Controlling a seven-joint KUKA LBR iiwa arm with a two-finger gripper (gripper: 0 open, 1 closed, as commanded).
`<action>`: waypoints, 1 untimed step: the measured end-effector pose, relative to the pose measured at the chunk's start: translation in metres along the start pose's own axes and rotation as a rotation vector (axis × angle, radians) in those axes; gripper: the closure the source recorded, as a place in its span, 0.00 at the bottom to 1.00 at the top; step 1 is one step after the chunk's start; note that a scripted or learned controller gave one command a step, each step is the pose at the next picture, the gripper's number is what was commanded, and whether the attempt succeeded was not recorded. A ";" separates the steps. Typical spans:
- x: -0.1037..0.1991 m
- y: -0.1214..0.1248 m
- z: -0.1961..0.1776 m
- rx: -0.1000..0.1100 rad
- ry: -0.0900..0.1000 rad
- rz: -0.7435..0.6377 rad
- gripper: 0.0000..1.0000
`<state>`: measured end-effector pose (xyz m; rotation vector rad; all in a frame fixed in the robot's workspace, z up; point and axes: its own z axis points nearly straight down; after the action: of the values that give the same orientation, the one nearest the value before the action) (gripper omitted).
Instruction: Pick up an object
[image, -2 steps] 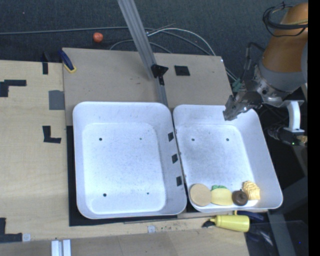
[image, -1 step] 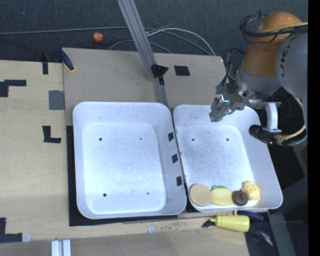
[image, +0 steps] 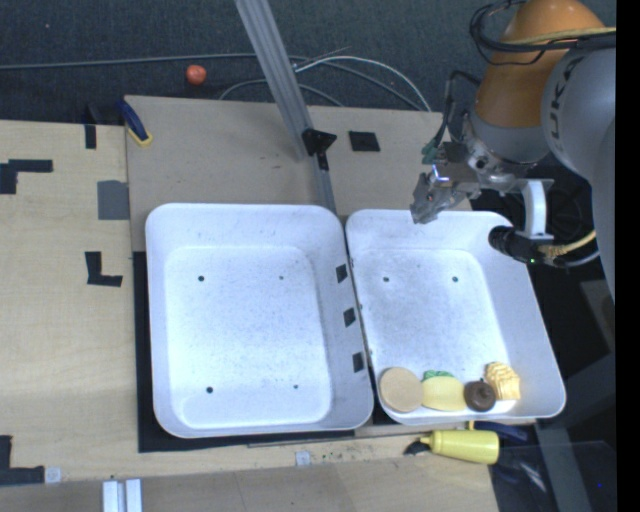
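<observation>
My gripper (image: 428, 207) hangs over the far rim of the right bin (image: 520, 300), near its back edge, with nothing seen between its fingers. Along the near edge of that bin lie a tan round disc (image: 400, 388), a yellow rounded piece (image: 441, 393) with a green bit (image: 436, 376) behind it, a dark brown small round thing (image: 480, 397) and a yellow ridged block (image: 501, 380). All of these lie far from the gripper, toward the front of the bin.
The left bin (image: 165, 300) stands beside the right one. A yellow tool with a black tip (image: 462, 445) lies on the bench just in front of the right bin. A grey metal bar (image: 285, 80) slants down to the bins' far junction. A small orange ball (image: 196, 73) rests far back.
</observation>
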<state>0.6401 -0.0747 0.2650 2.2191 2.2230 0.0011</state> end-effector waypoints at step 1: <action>0.012 0.020 0.000 0.001 0.000 0.001 1.00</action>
<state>0.6601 -0.0628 0.2654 2.2203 2.2225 -0.0004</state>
